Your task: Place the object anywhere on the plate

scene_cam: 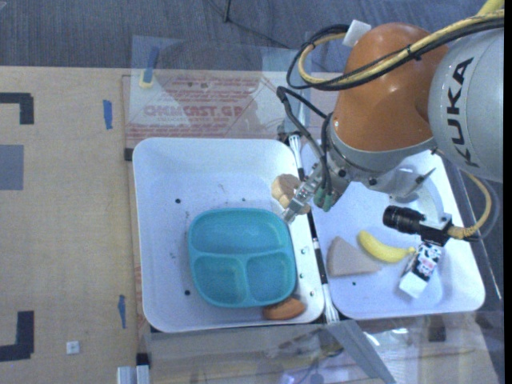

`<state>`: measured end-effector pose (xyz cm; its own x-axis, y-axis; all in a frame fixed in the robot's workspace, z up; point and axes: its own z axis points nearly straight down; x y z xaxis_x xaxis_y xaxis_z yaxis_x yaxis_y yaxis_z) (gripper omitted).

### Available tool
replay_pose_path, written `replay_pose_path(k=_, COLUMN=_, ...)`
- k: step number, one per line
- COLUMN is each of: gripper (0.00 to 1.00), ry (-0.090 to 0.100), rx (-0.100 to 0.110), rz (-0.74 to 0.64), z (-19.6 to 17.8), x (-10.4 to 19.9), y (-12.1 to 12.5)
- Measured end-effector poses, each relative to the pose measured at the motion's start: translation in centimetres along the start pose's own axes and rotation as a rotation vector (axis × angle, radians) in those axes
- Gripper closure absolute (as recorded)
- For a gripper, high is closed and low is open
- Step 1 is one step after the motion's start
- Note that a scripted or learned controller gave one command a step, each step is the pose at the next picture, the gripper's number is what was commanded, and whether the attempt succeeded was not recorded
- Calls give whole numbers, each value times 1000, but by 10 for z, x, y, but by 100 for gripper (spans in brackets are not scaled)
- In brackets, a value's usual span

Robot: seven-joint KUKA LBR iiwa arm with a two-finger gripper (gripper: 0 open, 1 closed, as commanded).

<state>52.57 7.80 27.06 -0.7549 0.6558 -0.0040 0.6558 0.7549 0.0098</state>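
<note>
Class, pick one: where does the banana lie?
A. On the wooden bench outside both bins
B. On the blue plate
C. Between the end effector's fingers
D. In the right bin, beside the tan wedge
D: the banana lies in the right bin, next to the tan wedge, away from the blue plate.

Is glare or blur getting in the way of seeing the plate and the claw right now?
Camera view: the blue plate is sharp and evenly lit, with soft shadows in its compartments; the white bin is bright but not washed out. The claw is slightly soft and shaded under the arm. Faint reflections sit on the clear sheet above the bin.
</note>
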Motion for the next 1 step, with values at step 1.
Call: replay_pose_path(k=1, gripper=0, ry=0, rx=0, rz=-1, z=0, x=0, y=0)
